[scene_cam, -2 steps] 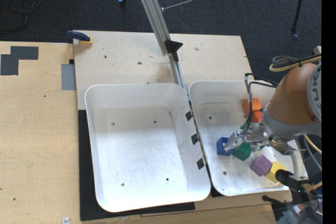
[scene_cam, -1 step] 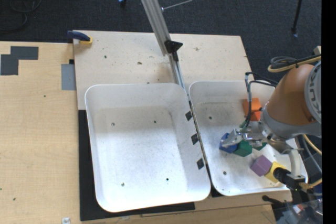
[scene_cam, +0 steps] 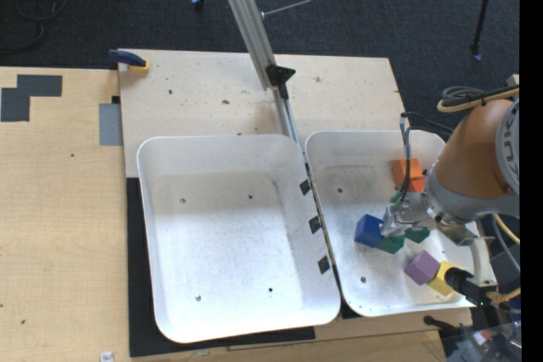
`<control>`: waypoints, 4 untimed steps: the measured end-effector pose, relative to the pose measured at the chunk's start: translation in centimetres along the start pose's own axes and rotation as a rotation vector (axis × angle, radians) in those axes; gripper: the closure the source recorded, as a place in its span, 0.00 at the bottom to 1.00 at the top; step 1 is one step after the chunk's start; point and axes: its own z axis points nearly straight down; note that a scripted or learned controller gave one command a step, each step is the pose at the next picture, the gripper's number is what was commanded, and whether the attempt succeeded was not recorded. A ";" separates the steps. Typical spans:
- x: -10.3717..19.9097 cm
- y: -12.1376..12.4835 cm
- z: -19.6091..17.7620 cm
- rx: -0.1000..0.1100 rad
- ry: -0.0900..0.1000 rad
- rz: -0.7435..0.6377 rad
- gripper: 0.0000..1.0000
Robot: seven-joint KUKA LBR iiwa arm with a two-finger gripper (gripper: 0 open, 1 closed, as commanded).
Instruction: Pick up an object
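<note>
Near edge, right bin (scene_cam: 373,305): a yellow block (scene_cam: 442,281) lies against the near-right wall, a purple block (scene_cam: 422,267) touching it on the left. Just beyond, a green block (scene_cam: 392,245) and a blue block (scene_cam: 368,231) sit pressed together mid-bin. The gripper (scene_cam: 400,220) is down right over that pair, at the green block's far edge; whether the fingers are apart, together or clamped on anything, I cannot tell, since the wrist hides them. Nothing is visibly lifted.

Farther back, an orange block (scene_cam: 405,173) rests by the arm's cable, apart from the cluster. The arm (scene_cam: 475,161) comes in from the right, orange band above the wrist.

Left bin (scene_cam: 170,157) sits beside it on the table (scene_cam: 204,93), with a slanted metal rail (scene_cam: 250,17) rising beyond the divide.

Judgement: the grasp step is in hand, likely aimed at the green or blue block. Next it calls for a firm close on one block alone, then a straight lift; the touching neighbour may spoil the grip.
</note>
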 end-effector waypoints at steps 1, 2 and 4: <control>-0.6 0.1 -4.3 0.027 0.009 -0.013 1.00; -0.7 0.3 -9.6 0.025 0.008 -0.014 1.00; 4.4 -0.5 -12.8 0.033 0.012 -0.016 1.00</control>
